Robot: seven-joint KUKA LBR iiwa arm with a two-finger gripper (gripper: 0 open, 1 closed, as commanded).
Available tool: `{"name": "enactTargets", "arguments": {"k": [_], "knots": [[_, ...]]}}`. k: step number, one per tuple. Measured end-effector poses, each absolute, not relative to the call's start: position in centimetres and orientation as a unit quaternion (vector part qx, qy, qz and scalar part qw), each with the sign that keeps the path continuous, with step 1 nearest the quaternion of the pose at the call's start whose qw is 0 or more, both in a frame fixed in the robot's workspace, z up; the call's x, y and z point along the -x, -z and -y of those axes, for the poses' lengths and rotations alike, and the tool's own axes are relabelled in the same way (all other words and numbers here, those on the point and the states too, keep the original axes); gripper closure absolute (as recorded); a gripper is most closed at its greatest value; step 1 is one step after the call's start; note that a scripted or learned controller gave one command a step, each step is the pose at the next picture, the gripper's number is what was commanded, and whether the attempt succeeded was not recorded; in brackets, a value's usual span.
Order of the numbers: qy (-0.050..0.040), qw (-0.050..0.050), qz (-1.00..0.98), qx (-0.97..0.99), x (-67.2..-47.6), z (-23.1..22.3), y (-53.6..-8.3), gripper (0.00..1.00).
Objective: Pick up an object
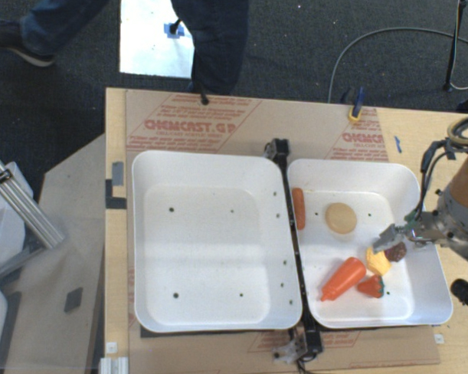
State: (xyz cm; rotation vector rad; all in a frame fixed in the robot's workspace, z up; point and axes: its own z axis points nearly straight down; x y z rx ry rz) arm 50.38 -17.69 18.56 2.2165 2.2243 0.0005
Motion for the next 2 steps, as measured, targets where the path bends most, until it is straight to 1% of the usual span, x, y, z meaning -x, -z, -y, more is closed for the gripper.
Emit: {"name": "enactTargets", "arguments": {"k": [1,2], "knots": [[-0.0013,0.002,-0.707,-0.707,-50.7,17.2,-8.2,0.0],[-0.0009,0.001,-0.71,-0.705,-51.4,14.6,-8.5,0.0]]}}
